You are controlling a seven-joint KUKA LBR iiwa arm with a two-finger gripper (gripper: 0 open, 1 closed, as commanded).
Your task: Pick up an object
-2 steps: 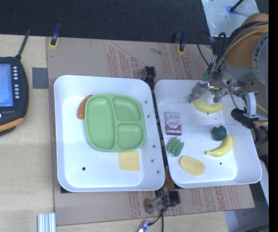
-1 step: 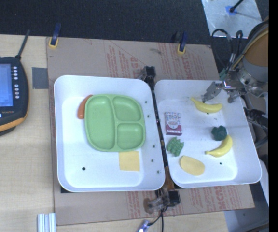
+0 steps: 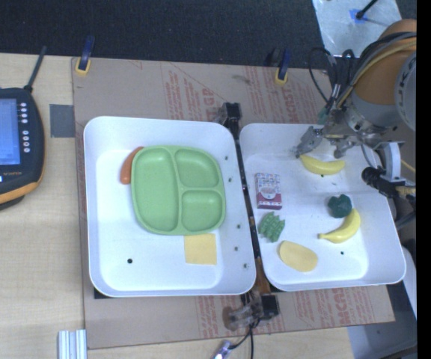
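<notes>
**Gripper spread over banana at far edge of right bin**

Arm [image 3: 384,73] comes in from the right, grey w/ orange band, wrist bent down over the far right corner of the right bin [image 3: 380,271]. Gripper [image 3: 324,146] hangs low there, fingers spread wide apart, one tip near each end of a banana [image 3: 322,165]. Nothing pinched between them; can't tell if the tips touch the fruit.

Right bin contents: that banana near the far edge; a red-and-white packet [image 3: 268,190] by the left wall; a green bumpy item [image 3: 271,226] just below the packet; a yellow oval piece [image 3: 298,256] near the front edge; a dark green lump [image 3: 340,205] touching the top of a second banana [image 3: 343,228] toward the right side.

Left bin [image 3: 107,260] holds a green divided plate [image 3: 178,189] in the middle, an orange item [image 3: 126,167] tucked at the plate's left rim, mostly hidden, and a yellow square [image 3: 200,249] just below the plate near the front edge.

On the bench, well left of the bins, sits a control pendant [image 3: 6,148] w/ a blue screen. Blue clamps [image 3: 85,54] pin the cardboard sheet at the far edge.
</notes>
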